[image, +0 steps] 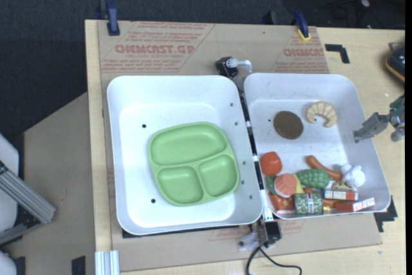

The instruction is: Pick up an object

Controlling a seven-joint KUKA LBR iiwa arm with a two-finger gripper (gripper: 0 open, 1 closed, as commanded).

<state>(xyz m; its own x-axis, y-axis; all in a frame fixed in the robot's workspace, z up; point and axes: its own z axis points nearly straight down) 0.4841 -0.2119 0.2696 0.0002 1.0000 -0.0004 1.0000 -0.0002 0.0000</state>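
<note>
Pincer (pixel 372 127) at right bin (pixel 283 84) rim; left bin (pixel 129 100) holds green tray (pixel 193 162).

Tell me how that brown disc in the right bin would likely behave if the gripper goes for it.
The brown disc looks flat and low, so fingers may struggle to get under its edge and could just slide it across the smooth right bin. It seems rigid rather than floppy, probably light plastic. Lying flat, it shouldn't roll. It sits apart from the croissant, leaving room to approach.
</note>
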